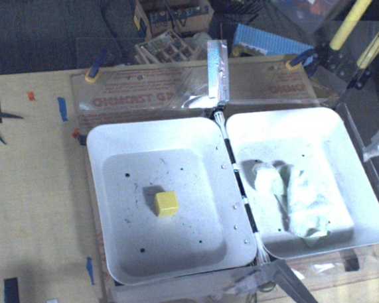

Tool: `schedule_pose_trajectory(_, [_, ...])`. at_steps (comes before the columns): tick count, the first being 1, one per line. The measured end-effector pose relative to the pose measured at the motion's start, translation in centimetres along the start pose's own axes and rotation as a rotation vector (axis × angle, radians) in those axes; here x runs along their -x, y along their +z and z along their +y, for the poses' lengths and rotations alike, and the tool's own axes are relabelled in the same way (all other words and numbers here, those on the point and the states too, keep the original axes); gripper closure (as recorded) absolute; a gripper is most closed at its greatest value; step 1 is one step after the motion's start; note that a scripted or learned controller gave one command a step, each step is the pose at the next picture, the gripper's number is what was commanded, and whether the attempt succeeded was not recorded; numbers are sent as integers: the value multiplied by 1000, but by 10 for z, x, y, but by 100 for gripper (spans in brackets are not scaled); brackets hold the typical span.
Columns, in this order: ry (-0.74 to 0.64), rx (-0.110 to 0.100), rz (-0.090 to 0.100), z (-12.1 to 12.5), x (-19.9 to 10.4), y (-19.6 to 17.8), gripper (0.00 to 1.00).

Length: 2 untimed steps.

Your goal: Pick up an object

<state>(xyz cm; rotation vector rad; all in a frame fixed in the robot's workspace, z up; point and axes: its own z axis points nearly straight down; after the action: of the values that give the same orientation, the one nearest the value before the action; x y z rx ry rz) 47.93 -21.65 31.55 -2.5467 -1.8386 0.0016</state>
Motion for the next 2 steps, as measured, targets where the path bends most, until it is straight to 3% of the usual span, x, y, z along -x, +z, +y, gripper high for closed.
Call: schedule_pose_trajectory(2, [0, 0, 0, 0, 0, 0, 0])
